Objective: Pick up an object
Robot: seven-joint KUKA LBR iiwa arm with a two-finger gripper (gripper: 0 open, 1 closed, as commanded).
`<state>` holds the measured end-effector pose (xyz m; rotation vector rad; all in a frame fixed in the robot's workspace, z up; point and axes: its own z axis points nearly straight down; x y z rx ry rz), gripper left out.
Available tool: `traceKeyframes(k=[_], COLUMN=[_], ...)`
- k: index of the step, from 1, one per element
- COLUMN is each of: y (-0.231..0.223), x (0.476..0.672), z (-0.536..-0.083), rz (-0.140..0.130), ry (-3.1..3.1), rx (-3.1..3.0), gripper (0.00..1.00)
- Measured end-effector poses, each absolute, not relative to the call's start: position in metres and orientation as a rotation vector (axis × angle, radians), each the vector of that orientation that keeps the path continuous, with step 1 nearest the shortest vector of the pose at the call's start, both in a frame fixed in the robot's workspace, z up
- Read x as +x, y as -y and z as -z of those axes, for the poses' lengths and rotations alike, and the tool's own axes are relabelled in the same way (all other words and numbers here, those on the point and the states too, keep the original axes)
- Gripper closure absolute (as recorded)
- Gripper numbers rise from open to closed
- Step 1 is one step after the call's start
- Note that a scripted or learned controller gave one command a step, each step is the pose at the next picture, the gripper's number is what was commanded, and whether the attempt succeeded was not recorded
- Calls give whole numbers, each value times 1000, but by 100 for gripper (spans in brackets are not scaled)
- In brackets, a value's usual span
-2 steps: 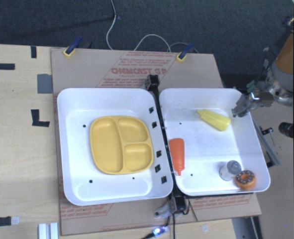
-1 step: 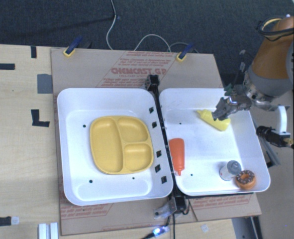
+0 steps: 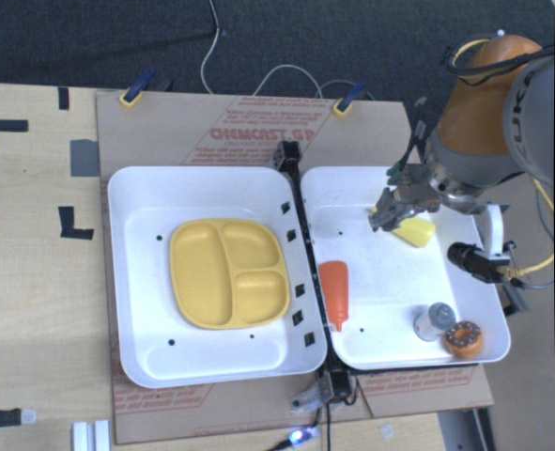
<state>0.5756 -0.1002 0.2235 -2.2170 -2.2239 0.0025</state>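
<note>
While the gripper [image 3: 396, 211] hangs low over the right bin [image 3: 357, 248], the pick looks to be at the grasp.

Its dark fingers sit against the yellow object [image 3: 416, 231] at the bin's far right; I cannot tell whether they pinch it. An orange carrot-like piece [image 3: 333, 293], a grey can [image 3: 434, 319] and a doughnut [image 3: 464, 337] lie nearer. Next it needs a firm close, then a straight lift.

Wooden bench [image 3: 33, 280], cardboard sheet [image 3: 258, 134] on it, two white bins [image 3: 131, 191] atop.
</note>
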Motion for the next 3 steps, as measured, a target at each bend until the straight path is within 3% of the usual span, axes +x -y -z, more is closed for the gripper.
traceKeyframes(k=[3], y=[-50], x=[537], z=[-227], rz=[-3], ry=[2224], rx=[-2215], gripper=[100])
